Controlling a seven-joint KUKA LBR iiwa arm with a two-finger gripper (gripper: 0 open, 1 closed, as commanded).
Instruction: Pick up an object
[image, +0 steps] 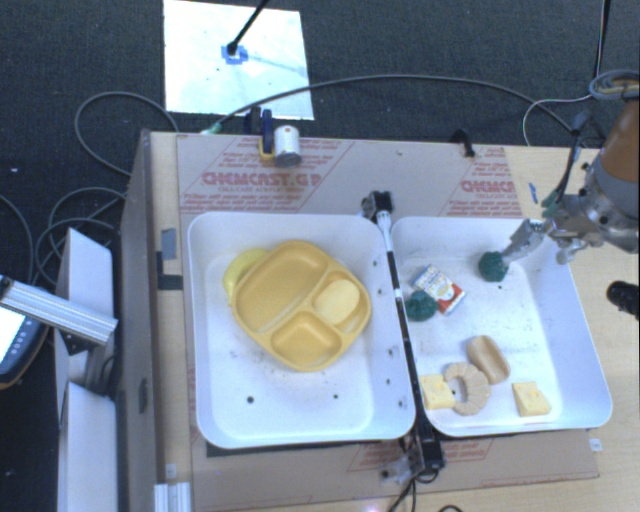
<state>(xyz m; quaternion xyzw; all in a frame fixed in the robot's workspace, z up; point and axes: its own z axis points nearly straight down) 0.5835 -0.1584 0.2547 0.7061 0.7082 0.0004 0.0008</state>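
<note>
Cardboard (300, 178) reading "CHEMCAST GP" underlies both white bins (300, 420) on dark carpet, while my gripper (508, 252), upper right, closes on a green lump (492, 266).

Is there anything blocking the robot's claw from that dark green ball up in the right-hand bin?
Nothing visible does. The gripper sits right beside the green ball, its tip at the ball's edge. The small packet and the tan pieces lie lower in the bin, out of its path.
</note>
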